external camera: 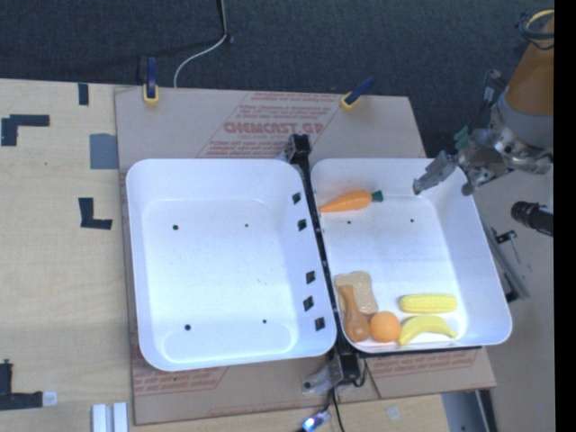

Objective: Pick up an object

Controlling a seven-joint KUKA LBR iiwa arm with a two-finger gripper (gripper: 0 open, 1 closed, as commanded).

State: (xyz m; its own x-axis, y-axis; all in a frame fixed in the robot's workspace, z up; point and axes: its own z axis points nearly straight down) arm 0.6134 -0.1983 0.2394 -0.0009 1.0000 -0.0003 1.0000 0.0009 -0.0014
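Toy carrot (346, 202) near right bin's far-left corner, well apart from claw (447, 175), grip state unclear.

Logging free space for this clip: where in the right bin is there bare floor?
Bare floor lies mid-bin, between the carrot at the far wall and the near cluster: bread, orange, corn, banana.
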